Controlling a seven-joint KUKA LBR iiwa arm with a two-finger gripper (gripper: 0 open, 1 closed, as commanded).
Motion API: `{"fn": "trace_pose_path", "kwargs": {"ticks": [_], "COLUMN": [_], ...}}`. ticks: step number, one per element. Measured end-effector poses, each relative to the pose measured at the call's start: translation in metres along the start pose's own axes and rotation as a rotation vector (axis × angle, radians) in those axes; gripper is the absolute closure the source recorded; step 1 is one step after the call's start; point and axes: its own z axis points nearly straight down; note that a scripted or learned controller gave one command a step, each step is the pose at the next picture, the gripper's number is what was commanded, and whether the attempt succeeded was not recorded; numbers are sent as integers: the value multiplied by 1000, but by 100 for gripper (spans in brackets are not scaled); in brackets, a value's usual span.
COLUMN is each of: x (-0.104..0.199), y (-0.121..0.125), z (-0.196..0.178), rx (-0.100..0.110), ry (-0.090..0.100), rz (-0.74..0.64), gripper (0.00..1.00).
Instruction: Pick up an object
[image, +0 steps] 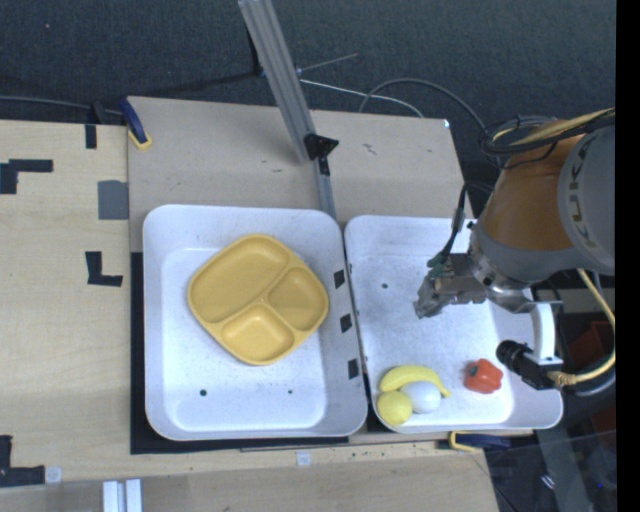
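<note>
A yellow three-compartment plate (258, 298) lies in the left bin (170, 400). In the right bin (385, 250), near its front edge, a yellow banana (412, 376) curves over a yellow lemon (394, 407) and a white egg-like ball (426, 398). A red pepper-like object (483, 376) rests to their right. My gripper (432, 298) hangs over the middle of the right bin, above and behind these items, with nothing seen between its fingers.
A grey metal pole (290, 95) slants from the top down to the gap between the bins. The orange-banded arm (535, 215) covers the right bin's right side. Cables lie behind the bench.
</note>
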Motion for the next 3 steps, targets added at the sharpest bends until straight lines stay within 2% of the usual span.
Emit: {"fn": "trace_pose_path", "kwargs": {"ticks": [1, 2, 3], "x": [43, 99, 149], "y": [13, 27, 44], "z": [-7, -18, -5], "rx": [-1, -2, 0], "ry": [-1, 0, -1], "rz": [0, -2, 0], "gripper": [100, 100, 100]}}
